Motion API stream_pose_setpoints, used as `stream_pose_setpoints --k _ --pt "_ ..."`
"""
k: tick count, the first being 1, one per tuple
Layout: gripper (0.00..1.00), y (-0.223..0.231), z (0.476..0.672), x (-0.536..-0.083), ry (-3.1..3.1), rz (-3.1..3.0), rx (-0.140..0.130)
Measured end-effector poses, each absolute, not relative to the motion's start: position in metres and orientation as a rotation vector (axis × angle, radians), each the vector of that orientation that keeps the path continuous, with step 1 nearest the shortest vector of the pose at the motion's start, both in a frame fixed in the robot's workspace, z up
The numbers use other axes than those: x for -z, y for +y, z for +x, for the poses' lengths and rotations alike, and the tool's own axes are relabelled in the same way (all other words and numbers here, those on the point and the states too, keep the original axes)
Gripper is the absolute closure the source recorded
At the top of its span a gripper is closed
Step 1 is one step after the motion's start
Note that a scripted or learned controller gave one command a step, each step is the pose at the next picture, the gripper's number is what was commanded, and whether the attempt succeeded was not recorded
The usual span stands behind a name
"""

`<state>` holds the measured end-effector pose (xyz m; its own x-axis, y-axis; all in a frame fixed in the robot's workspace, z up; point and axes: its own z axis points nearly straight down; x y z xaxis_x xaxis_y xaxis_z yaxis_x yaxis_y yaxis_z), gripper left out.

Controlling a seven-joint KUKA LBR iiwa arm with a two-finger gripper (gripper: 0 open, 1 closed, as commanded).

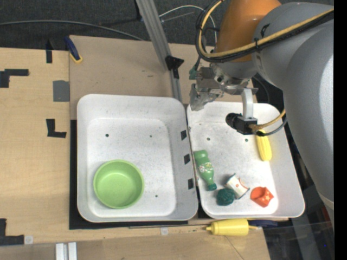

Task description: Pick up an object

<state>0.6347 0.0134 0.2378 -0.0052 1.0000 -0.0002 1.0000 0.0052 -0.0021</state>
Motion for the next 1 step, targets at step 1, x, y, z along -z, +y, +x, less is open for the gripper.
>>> stream_pose_setpoints --k 1 --pt "1.0 0.065 0.6484 -0.2425 -2.228 -2.213 0.001"
